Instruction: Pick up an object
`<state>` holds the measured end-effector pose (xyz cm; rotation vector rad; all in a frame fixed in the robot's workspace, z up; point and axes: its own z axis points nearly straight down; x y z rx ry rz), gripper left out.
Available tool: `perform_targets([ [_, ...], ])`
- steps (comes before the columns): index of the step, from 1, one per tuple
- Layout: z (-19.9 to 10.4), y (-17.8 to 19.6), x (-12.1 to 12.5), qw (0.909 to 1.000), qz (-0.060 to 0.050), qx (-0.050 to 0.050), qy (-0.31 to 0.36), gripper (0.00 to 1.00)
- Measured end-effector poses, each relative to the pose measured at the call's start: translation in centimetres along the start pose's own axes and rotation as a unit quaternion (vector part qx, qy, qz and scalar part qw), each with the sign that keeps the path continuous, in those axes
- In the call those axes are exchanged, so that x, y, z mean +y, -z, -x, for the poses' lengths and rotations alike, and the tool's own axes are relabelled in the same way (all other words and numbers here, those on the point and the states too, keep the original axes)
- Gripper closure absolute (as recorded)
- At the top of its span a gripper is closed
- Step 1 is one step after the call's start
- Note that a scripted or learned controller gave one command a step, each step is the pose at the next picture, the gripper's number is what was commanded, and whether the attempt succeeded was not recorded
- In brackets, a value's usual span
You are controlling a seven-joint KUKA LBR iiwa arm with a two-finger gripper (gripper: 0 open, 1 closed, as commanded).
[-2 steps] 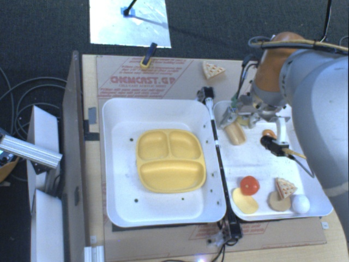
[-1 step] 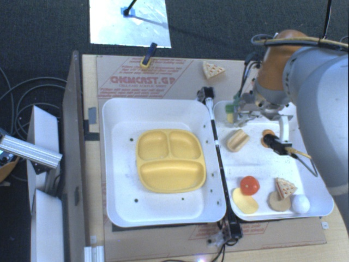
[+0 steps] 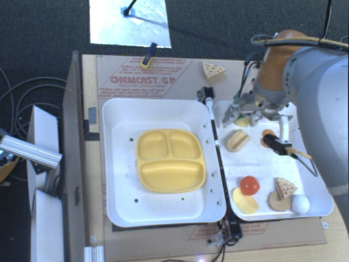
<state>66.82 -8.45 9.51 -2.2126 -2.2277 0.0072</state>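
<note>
Hovering in the right bin, the gripper sat just above the bread roll. Finger state could not be determined.

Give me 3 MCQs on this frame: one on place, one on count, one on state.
1. Where is the yellow divided tray?
A. in the left bin
B. in the right bin
C. on the cardboard behind the bins

2. How many compartments does that tray have?
A. two
B. three
C. five

3. How does the tomato stand to the gripper?
A. clamped between its fingers
B. lifted above the bin
C. lying on the floor of the right bin, apart from the gripper

Answers:
1 A, the tray lies flat in the middle of the left bin.
2 B, two small compartments at the far side and one long one at the near side.
3 C, the tomato lies near the bin's front, while the gripper is at its far end.
</note>
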Motion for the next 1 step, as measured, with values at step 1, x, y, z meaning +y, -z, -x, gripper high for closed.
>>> perform_targets([
  [1, 0.34, -1.14, -2.31, 1.0000, 0.002, 0.001, -0.003, 0.00],
])
